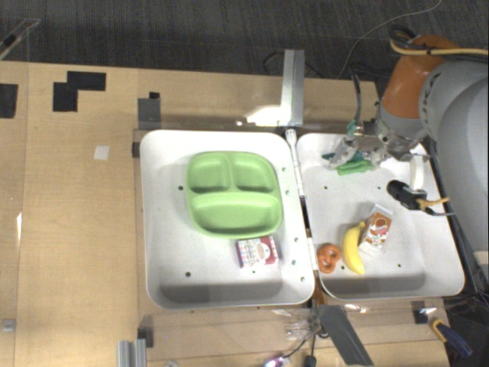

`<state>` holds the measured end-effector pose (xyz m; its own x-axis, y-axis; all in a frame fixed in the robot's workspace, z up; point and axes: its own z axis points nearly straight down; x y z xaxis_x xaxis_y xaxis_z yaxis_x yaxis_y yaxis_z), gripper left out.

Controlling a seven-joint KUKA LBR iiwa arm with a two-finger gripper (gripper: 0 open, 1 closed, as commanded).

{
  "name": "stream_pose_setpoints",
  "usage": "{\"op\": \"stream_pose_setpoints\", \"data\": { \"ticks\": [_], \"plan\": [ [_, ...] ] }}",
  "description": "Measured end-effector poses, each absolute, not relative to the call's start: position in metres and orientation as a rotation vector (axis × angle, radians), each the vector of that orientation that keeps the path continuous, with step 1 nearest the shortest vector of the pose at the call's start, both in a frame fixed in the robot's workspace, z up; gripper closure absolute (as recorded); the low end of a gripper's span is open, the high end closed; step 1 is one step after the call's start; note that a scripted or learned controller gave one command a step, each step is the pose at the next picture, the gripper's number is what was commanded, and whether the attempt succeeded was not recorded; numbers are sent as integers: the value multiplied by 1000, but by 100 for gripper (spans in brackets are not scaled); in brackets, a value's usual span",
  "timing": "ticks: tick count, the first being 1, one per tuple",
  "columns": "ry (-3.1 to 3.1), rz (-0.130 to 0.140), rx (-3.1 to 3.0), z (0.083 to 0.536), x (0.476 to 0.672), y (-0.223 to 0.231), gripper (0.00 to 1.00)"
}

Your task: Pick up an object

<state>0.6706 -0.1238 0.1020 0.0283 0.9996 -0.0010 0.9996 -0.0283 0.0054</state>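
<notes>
Up at the right bin's (458, 277) far edge the gripper (357, 153) sits over a green object (353, 167), partly hiding it; whether it grips anything is unclear.

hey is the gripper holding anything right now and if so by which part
Cannot be told. The gripper is low in the right bin, on a green object, but no grasp is visible.

Pale wooden bench (69, 228) against dark carpet floor (191, 21).
</notes>
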Motion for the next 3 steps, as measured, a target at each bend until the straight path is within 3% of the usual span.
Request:
{"op": "stream_pose_setpoints", "data": {
  "ticks": [1, 2, 3],
  "plan": [
    [2202, 8, 2235, 186, 601, -49, 100],
    [2128, 2, 2312, 184, 589, 3, 100],
    [2170, 3, 2271, 184, 548, -8, 100]
  ]
}}
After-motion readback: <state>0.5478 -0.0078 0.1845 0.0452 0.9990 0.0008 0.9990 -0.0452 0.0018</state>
